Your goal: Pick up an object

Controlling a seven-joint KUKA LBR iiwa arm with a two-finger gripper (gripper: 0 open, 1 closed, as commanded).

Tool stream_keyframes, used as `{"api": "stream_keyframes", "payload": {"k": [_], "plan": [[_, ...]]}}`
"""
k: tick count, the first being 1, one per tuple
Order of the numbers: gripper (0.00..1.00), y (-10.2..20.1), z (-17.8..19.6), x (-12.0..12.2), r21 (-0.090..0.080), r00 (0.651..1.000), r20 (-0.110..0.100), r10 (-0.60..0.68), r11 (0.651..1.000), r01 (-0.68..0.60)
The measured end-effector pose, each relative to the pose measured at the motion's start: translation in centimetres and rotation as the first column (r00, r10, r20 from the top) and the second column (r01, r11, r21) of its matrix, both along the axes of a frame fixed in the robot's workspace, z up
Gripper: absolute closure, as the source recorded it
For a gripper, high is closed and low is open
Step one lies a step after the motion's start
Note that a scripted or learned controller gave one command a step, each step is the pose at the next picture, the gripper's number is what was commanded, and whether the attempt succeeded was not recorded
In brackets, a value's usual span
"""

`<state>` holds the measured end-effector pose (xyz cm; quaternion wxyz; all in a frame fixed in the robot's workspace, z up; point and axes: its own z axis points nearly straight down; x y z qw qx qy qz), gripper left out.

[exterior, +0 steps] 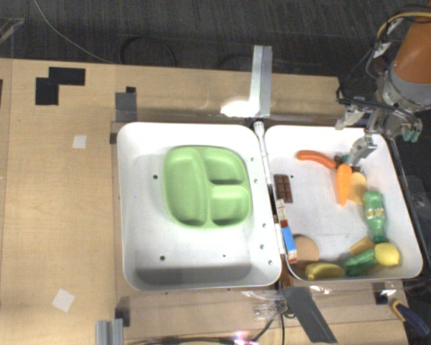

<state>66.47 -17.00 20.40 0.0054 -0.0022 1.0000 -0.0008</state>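
My gripper (358, 154) hangs over the far right part of the right bin (312, 207), under the orange-banded wrist (416, 56). Its tip sits just above the green top of an orange carrot (343, 185) and beside the end of a curved orange-red pepper (314, 158). Nothing shows held in it. A pale yellow piece (358, 182) lies against the carrot's right side. Further forward are a green bottle (374, 215), a yellow lemon (387, 254), a green vegetable (360, 263), a yellow banana-like piece (324, 270) and a round tan cookie (307, 249).
A brown chocolate bar (283, 188) and a small red-and-blue box (289, 240) lie along the right bin's left wall. The left bin (140, 214) holds a green divided plate (206, 185). A metal post (261, 81) stands behind the divider between the bins.
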Motion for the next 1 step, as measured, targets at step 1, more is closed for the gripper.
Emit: {"api": "stream_keyframes", "payload": {"k": [1], "plan": [[0.00,-1.32,-9.55,-1.58,-0.005,0.992,0.011,0.127,0.992,-0.127]]}}
